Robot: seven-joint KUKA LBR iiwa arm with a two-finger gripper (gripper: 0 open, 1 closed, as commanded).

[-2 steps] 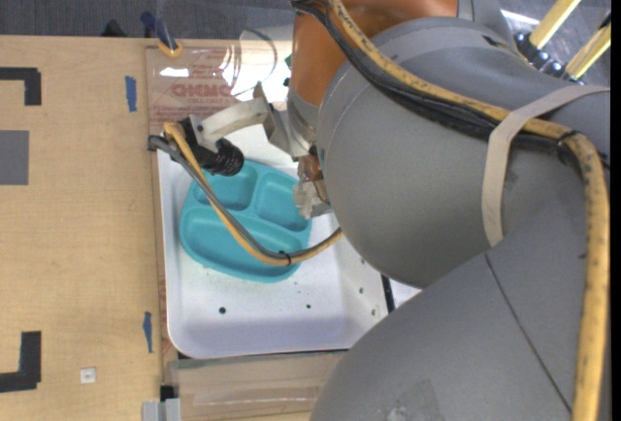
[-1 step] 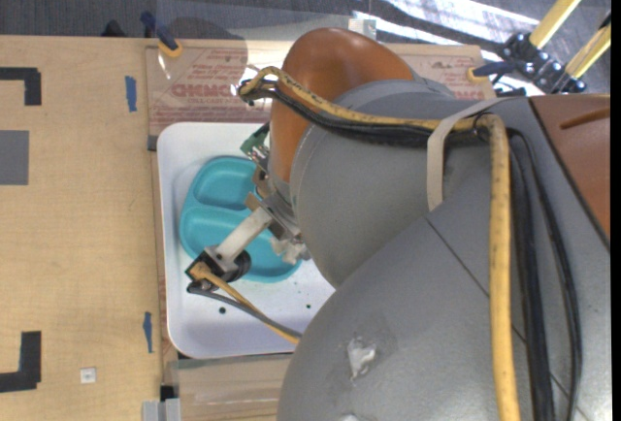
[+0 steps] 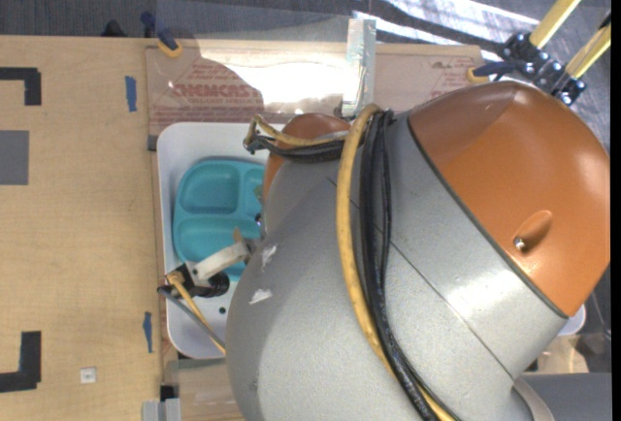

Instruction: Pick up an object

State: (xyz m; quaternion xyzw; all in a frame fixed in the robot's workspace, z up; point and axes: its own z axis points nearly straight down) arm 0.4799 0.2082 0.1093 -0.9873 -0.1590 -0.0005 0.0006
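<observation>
One teal tray (image 3: 209, 208) in white bin (image 3: 167, 157), beside the arm (image 3: 408, 283).

Red print runs across the clear plastic sheet (image 3: 262, 84) behind the bin, a row of capital letters on its left part, too washed out by glare to spell with any confidence. More red lettering sits at the sheet's right end (image 3: 441, 70), smaller, just as blurred. On the wooden board (image 3: 78, 215) there are black bracket-shaped marks at the left edge, a grey square, strips of blue tape and a tiny square sticker near the bottom, none carrying readable characters. No word, brand or number can be made out for certain.
</observation>
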